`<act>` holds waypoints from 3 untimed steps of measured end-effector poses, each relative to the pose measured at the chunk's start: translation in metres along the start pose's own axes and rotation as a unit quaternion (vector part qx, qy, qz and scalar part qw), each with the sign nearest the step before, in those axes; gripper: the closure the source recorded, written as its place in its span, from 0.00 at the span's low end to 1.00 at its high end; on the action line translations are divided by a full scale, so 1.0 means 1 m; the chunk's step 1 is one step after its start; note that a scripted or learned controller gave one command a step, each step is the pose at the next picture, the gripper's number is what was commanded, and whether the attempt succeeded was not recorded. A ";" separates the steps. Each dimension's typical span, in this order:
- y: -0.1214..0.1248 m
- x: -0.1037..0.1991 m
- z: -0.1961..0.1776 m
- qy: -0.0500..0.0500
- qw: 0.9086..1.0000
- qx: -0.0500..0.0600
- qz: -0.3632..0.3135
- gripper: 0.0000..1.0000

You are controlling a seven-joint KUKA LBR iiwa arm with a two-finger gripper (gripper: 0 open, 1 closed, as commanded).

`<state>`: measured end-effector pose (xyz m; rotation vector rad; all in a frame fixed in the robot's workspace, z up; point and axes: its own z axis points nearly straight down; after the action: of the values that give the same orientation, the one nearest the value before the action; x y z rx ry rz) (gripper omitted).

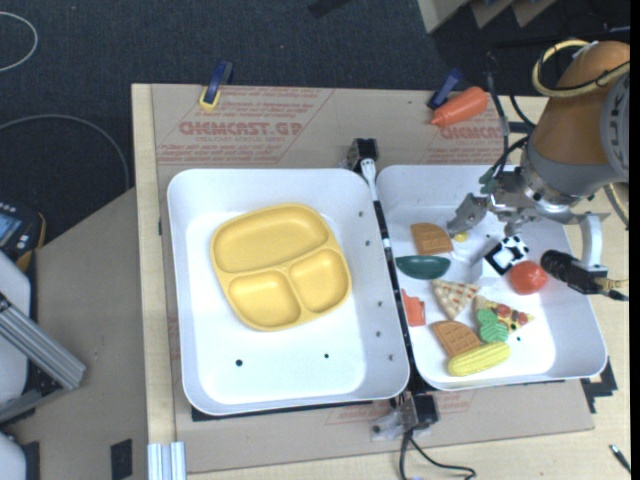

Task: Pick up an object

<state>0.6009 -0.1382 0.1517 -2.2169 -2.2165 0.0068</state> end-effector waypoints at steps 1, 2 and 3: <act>0.008 0.000 0.055 0.000 1.000 -0.004 0.000 0.00; 0.011 0.001 0.061 0.001 1.000 -0.007 0.000 0.00; 0.014 0.002 0.047 0.001 1.000 -0.012 -0.001 1.00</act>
<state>0.6150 -0.1359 0.1045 -2.2270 -2.2290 -0.0225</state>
